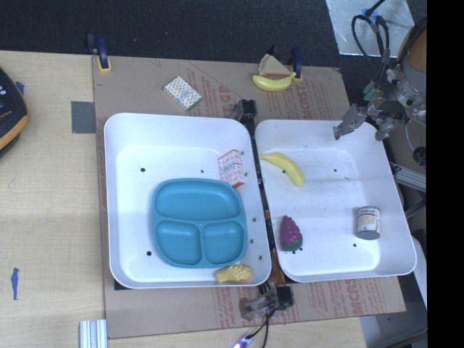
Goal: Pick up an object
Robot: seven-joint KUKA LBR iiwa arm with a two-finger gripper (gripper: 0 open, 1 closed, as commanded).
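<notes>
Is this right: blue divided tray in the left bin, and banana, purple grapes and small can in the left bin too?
Not quite. The blue divided tray is in the left bin, but the banana, purple grapes and small can lie in the right bin, as the camera view shows.

Wooden bench (51,216), cardboard sheet (217,85), dark floor (181,13)

Arm enters from right, wrist angled down-left. Gripper (360,122) hangs over upper-right corner of right bin (319,263), fingers spread apart, nothing betw. them.
</notes>
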